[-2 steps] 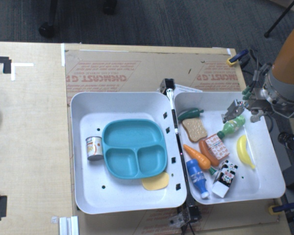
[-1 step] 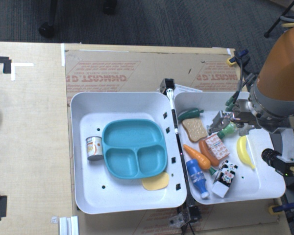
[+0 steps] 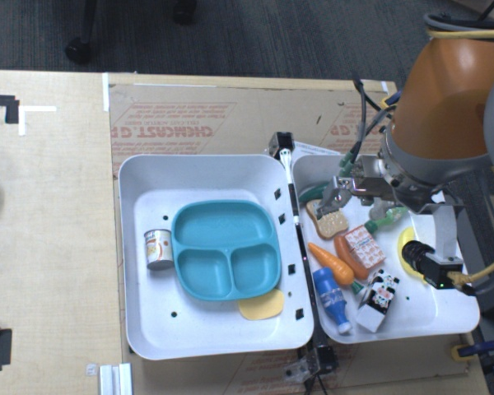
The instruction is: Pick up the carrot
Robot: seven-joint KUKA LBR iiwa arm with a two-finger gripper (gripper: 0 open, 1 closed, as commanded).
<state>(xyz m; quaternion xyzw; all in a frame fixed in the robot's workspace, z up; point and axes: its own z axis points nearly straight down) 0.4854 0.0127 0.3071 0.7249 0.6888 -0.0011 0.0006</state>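
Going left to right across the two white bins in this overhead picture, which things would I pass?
small tin can → teal divided plate → carrot → cow-patterned carton

Carrot [image 3: 330, 263]: orange, tapered, intact; lying flat on a slant in the view's right bin [image 3: 432, 313], near its left wall, just above a blue bottle [image 3: 331, 299].

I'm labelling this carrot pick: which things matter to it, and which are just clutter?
Job: carrot; pincer.
Clutter: teal plate; small can; blue bottle; bread slice; cow-print carton.
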